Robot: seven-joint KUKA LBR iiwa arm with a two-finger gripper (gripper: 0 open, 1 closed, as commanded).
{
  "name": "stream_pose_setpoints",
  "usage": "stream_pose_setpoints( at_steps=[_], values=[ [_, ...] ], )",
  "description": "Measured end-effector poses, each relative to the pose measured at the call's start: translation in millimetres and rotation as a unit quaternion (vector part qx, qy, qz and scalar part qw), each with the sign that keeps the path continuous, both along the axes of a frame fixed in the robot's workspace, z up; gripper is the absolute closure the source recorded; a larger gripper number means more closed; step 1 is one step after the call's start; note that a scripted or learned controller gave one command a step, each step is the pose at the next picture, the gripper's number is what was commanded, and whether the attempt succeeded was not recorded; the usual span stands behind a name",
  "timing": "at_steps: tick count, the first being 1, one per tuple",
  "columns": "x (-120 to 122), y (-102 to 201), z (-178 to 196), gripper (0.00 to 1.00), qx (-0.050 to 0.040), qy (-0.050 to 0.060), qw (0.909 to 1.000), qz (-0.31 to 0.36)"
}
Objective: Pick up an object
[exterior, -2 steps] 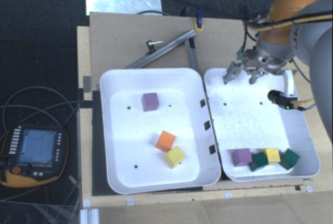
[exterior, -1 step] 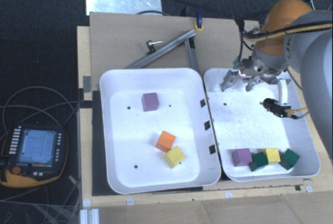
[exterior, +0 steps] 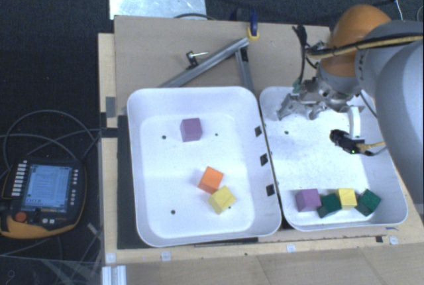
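The end effector (exterior: 301, 108) hangs over the far end of the right bin (exterior: 391, 214), its two fingers spread wide with nothing between them, well apart from every block on the counter (exterior: 199, 45). Candidates for the pick lie in two groups. In the right bin, along the near wall, a purple block (exterior: 307, 199), a dark green block (exterior: 328, 204), a yellow block (exterior: 347, 197) and a second green block (exterior: 368, 201) sit in a tight row, touching or nearly touching. In the left bin (exterior: 142, 211), a lone purple cube (exterior: 191, 129) sits toward the far side, while an orange cube (exterior: 211, 179) and a yellow cube (exterior: 222, 199) lie near the middle, touching at a corner. The main risk, as I judge it, is the crowding: a descent onto the near row could land a finger on top of a neighbour instead of beside the target, or shove blocks against the bin wall, leaving the fingers closing on air. The sloped wall itself could also block one finger. The same applies to the orange and yellow pair. The lone purple cube looks the safest choice, with free space on all sides, though an off-centre descent could still tip or push it away.
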State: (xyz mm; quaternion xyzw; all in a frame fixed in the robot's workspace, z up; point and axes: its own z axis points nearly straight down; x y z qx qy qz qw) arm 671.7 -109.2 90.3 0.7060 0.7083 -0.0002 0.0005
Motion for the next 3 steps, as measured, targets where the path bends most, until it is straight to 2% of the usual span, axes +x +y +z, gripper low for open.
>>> stream_pose_setpoints(
  at_steps=[1, 3],
  values=[
    [1.5, -0.1, 12.7, 1.00, -0.0002, -0.002, 1.0000, 0.001],
    [-7.3, -2.7, 138.2, 1.00, -0.0003, -0.005, 1.0000, 0.000]
  ],
)
